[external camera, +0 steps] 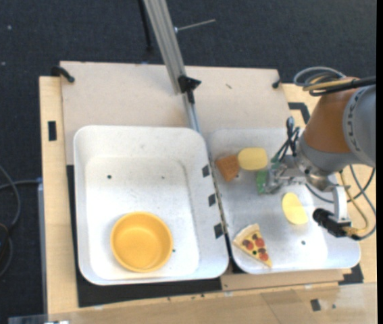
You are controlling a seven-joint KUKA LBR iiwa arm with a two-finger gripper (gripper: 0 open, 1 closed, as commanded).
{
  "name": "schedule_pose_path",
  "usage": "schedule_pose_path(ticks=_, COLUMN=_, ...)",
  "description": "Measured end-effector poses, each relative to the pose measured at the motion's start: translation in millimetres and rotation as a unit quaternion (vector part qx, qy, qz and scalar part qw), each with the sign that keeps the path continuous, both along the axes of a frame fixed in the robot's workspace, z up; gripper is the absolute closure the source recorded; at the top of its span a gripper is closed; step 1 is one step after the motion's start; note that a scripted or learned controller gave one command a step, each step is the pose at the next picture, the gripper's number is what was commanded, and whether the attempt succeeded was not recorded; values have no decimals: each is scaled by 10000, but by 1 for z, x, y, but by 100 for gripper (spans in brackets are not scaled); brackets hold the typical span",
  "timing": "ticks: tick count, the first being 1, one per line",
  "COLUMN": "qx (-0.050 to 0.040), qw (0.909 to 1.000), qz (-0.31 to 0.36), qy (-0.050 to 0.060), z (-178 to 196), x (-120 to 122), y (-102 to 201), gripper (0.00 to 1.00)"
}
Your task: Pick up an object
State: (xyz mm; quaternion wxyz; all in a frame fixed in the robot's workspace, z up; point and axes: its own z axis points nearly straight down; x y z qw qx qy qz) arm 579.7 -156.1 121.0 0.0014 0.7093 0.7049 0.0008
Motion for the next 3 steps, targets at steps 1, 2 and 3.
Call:
schedule_pose_path(ticks=1, qx=-7, qw=10000, qz=44, qy=-25, z=64, x=6, y=-1, gripper=100)
schedule_pose_path(ticks=2, qx=-9, qw=10000, qz=48, qy=-30, z=127, x=14, y=-1, gripper=100)
schedule_pose_path(ticks=3, qx=-8, qw=10000, qz=51, qy=4, z=126, x=14, y=-2, gripper=100)
